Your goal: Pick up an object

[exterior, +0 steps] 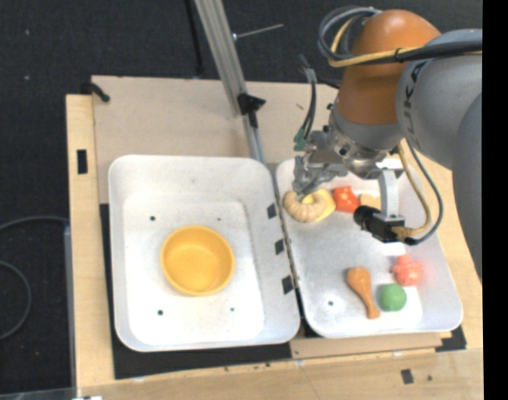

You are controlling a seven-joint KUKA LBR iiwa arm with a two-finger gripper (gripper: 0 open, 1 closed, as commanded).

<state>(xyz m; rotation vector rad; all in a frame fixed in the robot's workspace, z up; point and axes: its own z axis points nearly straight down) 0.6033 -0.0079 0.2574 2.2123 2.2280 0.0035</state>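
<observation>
My gripper (pixel 307 188) reaches down into the far left corner of the right bin (pixel 337 315), right over a tan ring-shaped pastry (pixel 310 208). Its fingertips meet the pastry's upper edge, and the wrist hides how they stand. Beside the pastry lies a small red-orange piece (pixel 345 199). Toward the bin's near side rest a tan drumstick-shaped toy (pixel 363 289), a green ball (pixel 393 297) and a pink-red lump (pixel 407 271).
The left bin (pixel 137 190) holds a yellow bowl (pixel 198 260). A metal post (pixel 228 65) slants up behind the bins. A black cable connector (pixel 380 223) hangs from the wrist over the right bin. The arm's orange band (pixel 383 57) looms over the bin's far side.
</observation>
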